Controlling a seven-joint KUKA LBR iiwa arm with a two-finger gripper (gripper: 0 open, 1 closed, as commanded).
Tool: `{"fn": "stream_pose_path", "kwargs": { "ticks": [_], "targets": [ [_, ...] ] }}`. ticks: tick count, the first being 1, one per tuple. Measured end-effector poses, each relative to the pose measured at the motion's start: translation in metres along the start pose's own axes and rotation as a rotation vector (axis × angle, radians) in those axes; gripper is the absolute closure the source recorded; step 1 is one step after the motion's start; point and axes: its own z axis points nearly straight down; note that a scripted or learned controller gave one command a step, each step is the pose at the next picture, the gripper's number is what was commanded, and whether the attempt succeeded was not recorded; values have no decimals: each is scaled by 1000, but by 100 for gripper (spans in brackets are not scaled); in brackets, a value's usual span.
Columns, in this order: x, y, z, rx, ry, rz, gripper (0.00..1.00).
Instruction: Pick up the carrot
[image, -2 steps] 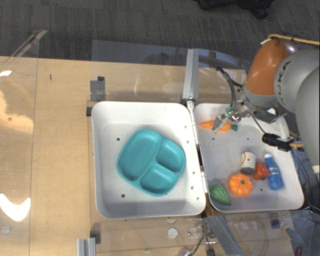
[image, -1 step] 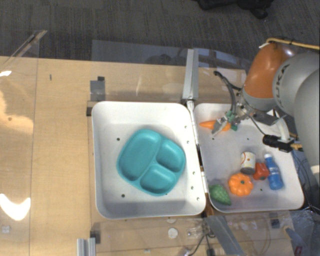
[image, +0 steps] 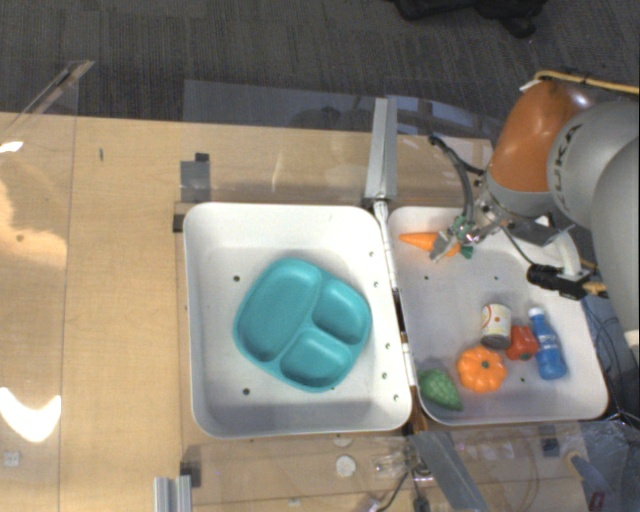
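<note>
The carrot (image: 418, 240) is a small orange cone lying in the right bin (image: 440, 300) near its far left corner, with its tip pointing left. My gripper (image: 454, 241) comes down from the right onto the carrot's thick end and covers that end. The carrot rests low, at the level of the bin floor. The grey arm with its orange band (image: 528, 140) stands over the bin's far right side.
A teal divided plate (image: 303, 324) lies in the left bin (image: 215, 260). In the right bin's near part are a small orange pumpkin (image: 482, 370), a green vegetable (image: 440, 388), a white can (image: 495, 320), a red item (image: 521, 343) and a blue bottle (image: 546, 346).
</note>
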Motion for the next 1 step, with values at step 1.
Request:
{"fn": "stream_pose_path", "kwargs": {
  "ticks": [1],
  "targets": [
    [54,14,-86,2,7,-181,100]
  ]
}}
